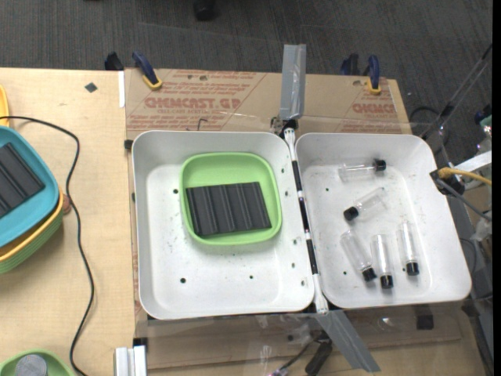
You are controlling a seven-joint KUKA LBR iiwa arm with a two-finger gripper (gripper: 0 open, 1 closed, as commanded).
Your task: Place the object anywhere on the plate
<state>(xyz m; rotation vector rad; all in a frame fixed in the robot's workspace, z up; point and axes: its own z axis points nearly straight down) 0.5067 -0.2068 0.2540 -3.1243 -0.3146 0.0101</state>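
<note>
A green square plate (pixel 266 180) rests in the left white bin (pixel 156 233), and a dark ribbed mat (pixel 229 208) lies flat on it. The right white bin (pixel 438 280) holds several clear plastic vials with black caps. One vial (pixel 362 170) lies near the bin's back, another vial (pixel 365 205) lies at its middle. Near the front lie three side by side: a left vial (pixel 358 254), a middle vial (pixel 382 260) and a right vial (pixel 407 247).
A brown cardboard sheet (pixel 203 100) lies behind the bins, held by blue and yellow clamps (pixel 145 69). On the wooden table to the left stands a stack of teal and yellow plates (pixel 39 210), and a black cable (pixel 82 233) crosses that table.
</note>
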